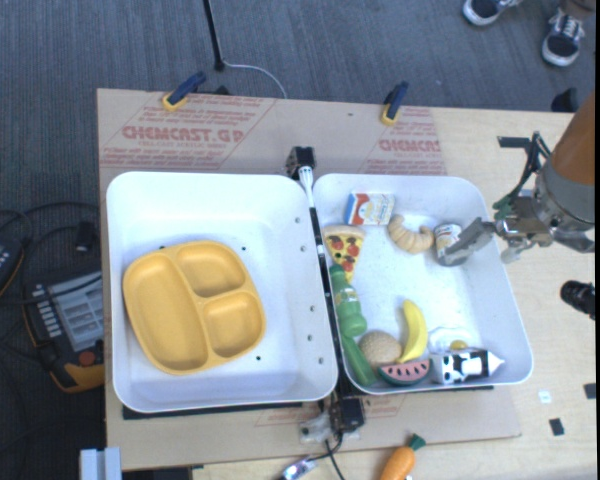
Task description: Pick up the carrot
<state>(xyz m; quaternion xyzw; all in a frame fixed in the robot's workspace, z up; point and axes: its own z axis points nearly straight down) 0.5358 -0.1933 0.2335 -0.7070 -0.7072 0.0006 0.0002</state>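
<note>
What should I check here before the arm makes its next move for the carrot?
1. Carrot located: ok, on the bench's front edge, outside both bins.
2. Hand near carrot: not ok, it is over the right bin's far right side.
3. Hand free of objects: cannot tell.
4. Carrot unobstructed: ok, nothing lies on it.
5. Carrot fully in frame: not ok, its lower end is cut off.
</note>
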